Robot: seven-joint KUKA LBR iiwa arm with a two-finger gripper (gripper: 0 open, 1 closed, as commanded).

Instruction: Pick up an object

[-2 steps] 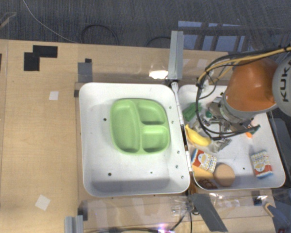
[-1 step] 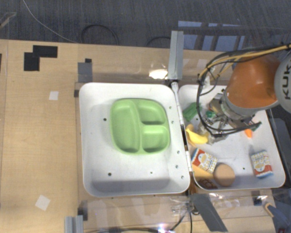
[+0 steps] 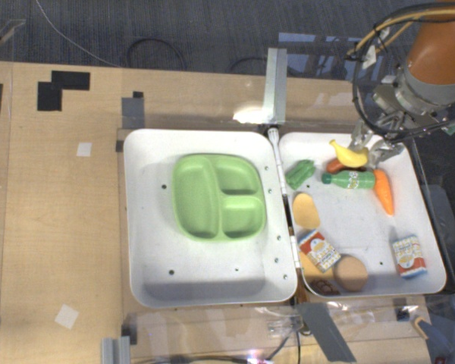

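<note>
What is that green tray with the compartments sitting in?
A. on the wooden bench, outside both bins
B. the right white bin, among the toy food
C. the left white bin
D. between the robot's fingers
C. The green tray lies flat in the left white bin, while the banana, carrot and other toy food lie in the right white bin.

A grey arm (image 3: 428, 89) with an orange band (image 3: 440, 48) is observed; black and yellow cables (image 3: 387, 25) are looped alongside the wrist.
</note>
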